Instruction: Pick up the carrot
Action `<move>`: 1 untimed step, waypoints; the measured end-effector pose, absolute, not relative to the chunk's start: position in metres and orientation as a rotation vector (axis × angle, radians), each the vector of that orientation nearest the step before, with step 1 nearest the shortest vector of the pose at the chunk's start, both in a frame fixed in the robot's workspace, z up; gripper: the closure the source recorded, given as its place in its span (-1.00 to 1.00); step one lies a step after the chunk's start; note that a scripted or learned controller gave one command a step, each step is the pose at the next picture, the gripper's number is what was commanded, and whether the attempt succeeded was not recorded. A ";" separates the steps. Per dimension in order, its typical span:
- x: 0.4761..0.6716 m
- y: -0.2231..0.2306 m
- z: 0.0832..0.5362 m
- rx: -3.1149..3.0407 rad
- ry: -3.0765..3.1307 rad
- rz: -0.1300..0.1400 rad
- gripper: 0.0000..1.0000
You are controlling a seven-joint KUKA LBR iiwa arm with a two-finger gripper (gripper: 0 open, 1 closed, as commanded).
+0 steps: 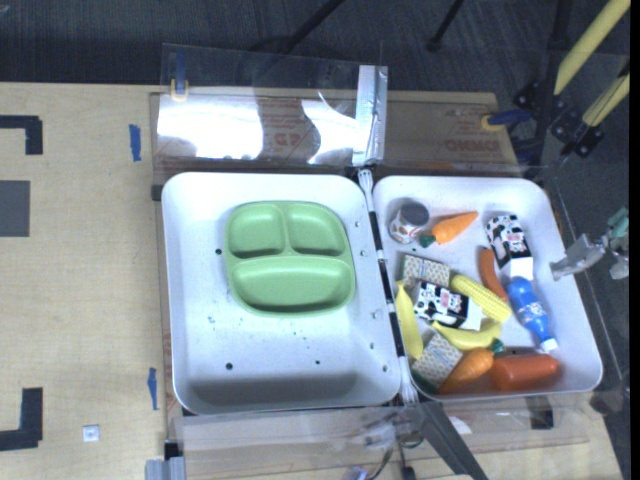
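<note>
The approach has barely begun: the gripper, its jaws' state impossible to tell, sits at the right bin's edge and must reach across to the carrot.

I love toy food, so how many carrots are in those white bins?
2. One carrot lies near the right bin's far edge, beside a small cup. Another carrot lies at the near edge, next to a red sausage. The pile may hide more.

Robot hardware, partial view at frame's right edge

Gripper: pale grey metallic piece with angular, bracket-like outline, light-toned surfaces; a greenish-grey component directly above it. Finer details such as screws, cables or markings too small to make out.
</note>
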State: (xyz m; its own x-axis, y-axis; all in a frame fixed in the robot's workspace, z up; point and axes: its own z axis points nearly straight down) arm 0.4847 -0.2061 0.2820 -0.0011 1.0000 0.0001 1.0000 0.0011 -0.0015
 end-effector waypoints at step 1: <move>0.528 -0.155 0.190 -1.919 -2.484 0.001 -1.00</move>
State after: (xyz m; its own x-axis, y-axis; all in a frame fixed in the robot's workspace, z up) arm 0.5277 -0.1555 0.1900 -0.2527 0.9675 0.0019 0.9675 0.2527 -0.0021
